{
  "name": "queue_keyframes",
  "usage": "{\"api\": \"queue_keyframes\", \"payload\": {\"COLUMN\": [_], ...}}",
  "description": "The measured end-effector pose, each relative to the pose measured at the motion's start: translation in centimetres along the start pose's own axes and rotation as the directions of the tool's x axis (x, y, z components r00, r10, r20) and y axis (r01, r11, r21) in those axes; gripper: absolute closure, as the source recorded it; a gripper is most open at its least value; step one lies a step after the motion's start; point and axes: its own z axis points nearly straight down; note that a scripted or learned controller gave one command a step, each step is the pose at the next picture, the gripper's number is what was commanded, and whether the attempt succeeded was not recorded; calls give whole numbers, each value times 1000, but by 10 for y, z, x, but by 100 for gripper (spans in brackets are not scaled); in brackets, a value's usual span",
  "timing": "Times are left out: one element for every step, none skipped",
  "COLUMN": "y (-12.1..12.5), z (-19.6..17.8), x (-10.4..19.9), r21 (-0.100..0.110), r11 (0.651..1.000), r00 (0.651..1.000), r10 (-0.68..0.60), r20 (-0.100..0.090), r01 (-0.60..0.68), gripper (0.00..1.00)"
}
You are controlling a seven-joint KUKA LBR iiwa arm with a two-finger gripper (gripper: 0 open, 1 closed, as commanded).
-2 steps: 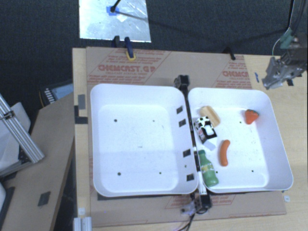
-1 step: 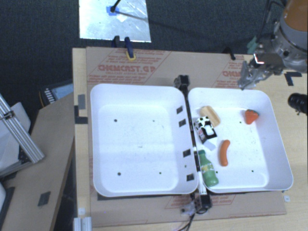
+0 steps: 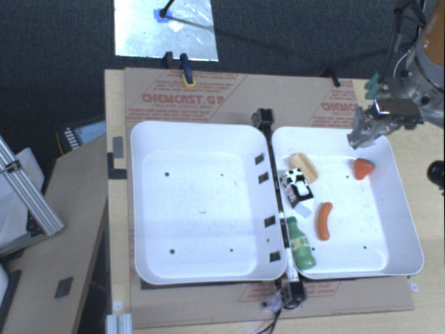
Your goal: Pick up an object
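Right bin (image 3: 400, 207), claw (image 3: 363, 139) above strawberry (image 3: 363, 168)

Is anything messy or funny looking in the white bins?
Nothing looks spilled or broken. The green bottle lies on its side against the divider in the right bin, with the black-and-white toy, the tan bread piece, the orange sausage and the strawberry scattered loosely.

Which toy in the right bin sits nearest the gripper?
The strawberry, red with a green top, just below the gripper; the other toys lie farther left.
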Motion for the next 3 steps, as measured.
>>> {"api": "queue_keyframes", "payload": {"y": [0, 0, 0], "z": [-37, -19, -42], "x": [31, -3, 0], "r21": [-2, 2, 0], "r11": [1000, 1000, 1000], "r00": [1000, 1000, 1000], "r10": [-2, 7, 2], "r20": [0, 3, 1], "r01": [2, -7, -2], "gripper": [100, 100, 100]}}
